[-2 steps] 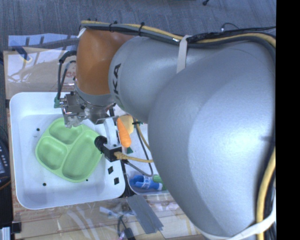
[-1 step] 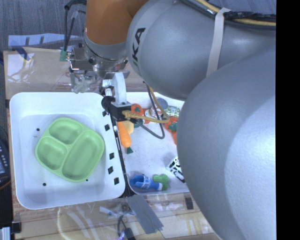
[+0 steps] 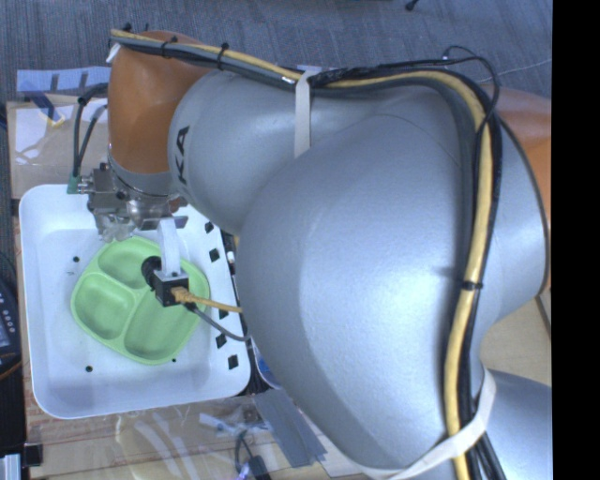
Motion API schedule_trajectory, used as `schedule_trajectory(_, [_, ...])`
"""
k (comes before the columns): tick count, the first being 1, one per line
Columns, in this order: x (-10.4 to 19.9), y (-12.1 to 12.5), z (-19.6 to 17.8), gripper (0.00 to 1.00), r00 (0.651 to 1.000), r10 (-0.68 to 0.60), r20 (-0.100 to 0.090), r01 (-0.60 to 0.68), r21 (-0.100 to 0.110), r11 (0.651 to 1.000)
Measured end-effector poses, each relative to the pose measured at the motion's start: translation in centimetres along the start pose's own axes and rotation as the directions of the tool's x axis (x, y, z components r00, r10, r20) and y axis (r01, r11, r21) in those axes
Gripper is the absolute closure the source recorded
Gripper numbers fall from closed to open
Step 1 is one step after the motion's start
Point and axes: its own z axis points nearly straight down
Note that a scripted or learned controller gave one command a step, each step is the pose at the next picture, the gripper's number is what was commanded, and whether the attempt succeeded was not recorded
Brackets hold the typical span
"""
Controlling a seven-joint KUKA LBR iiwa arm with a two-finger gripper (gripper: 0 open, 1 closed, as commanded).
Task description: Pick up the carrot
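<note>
Grey carpet lies beyond a wooden bench seen from above. Where the carrot lies cannot be told from this angle. A white bin sits toward the bench's left edge, and a pale green plate with three compartments lies flat in its middle. The gripper hangs over the bin's far side, just beyond the plate's far rim; whether it is open or closed, or has hold of anything, cannot be told. A small white and black fitting hangs over the plate's right side. Above the gripper is the orange band. The large grey arm covers the bench's right side, with a yellow cable strapped along it.
</note>
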Motion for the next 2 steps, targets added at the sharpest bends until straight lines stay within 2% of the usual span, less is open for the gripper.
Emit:
schedule_trajectory(1, [-0.9, -5.5, 10.2, 1.00, 0.999, 0.041, 0.000, -0.041, -0.001, 0.999])
schedule_trajectory(2, [0.5, -8.3, 7.9, 1.00, 0.997, 0.075, -0.002, -0.075, -0.003, 0.997])
